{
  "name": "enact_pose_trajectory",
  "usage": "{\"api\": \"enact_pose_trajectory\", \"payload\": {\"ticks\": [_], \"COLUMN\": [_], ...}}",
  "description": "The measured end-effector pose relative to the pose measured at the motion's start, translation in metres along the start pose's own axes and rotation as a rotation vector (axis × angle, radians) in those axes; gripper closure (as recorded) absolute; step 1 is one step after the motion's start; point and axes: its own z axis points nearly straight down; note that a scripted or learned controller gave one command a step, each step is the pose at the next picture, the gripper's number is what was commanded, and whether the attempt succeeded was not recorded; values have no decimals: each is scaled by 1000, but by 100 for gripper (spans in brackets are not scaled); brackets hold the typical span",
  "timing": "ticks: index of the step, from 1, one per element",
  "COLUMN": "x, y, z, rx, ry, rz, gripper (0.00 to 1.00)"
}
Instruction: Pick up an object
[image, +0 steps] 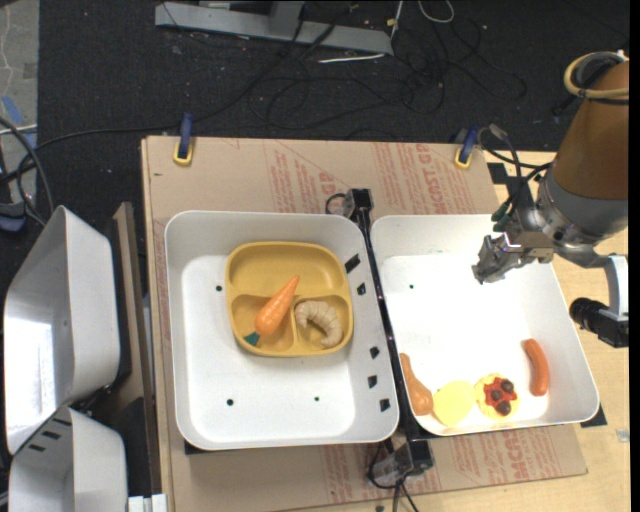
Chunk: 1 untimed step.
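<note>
My gripper (492, 266) hangs over the back right part of the right bin (440, 300), well above its floor; nothing shows between its fingers. Along that bin's front edge lie an orange chicken drumstick (415, 385), a pale yellow disc (453, 401), a small pizza-like piece with red and dark toppings (497, 394) and an orange sausage (538, 366). In the left bin (200, 330) stands a yellow divided plate (288, 260) holding a carrot (277, 306) and a beige shrimp (320, 322).
The two bins sit side by side on a cardboard-covered bench (300, 180), held by yellow clamps (183, 150) at the back. Cables run across the dark floor behind. White containers (60, 300) stand to the left of the bench.
</note>
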Motion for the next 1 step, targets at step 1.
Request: {"api": "enact_pose_trajectory", "payload": {"ticks": [1], "x": [61], "y": [-1], "z": [11], "rx": [6], "ry": [3], "rz": [-5], "gripper": [100]}}
